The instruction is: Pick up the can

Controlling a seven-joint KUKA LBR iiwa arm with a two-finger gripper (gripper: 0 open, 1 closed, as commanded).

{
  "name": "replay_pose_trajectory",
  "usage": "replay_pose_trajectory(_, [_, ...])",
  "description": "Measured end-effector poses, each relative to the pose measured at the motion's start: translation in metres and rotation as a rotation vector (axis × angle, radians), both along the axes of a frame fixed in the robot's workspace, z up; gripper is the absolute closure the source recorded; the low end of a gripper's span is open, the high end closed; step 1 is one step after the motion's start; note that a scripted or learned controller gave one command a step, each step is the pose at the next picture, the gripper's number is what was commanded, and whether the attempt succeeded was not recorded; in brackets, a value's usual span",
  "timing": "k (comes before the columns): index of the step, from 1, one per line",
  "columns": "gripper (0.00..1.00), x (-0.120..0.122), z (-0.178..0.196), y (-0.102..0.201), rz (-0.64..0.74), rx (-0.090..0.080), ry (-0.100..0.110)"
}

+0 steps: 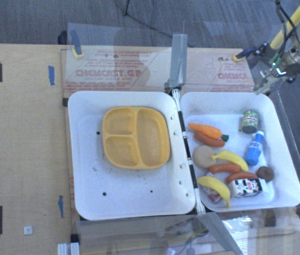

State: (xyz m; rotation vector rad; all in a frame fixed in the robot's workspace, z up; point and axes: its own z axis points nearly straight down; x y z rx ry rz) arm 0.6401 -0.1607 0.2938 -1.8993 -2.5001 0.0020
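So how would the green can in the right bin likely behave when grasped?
The can looks small, rigid and cylindrical, so probably stiff but smooth and somewhat slippery. It seems to stand upright, apart from the blue bottle, so an off-centre nudge may tip it and let it roll.

Two shallow white bins sit side by side on the bench: the left bin (86, 195) and the right bin (285, 158). The left bin carries one yellow divided plate (136, 137) with three compartments. The right bin carries one green can (249, 121) near its far right corner, one blue bottle (254, 147), two carrots (207, 133) by its left wall, two bananas (230, 158), two sausages (225, 168), one beige round item (203, 156), one small brown item (265, 172) and one milk carton (246, 187) near its front edge.
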Motion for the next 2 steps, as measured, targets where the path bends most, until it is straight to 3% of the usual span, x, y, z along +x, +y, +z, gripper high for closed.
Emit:
replay_pose_trajectory(1, [1.00,-0.039,-0.042,0.067,-0.008,0.000,0.000])
replay_pose_trajectory(2, [1.00,-0.081,-0.192,-0.051,-0.456,0.018,0.003])
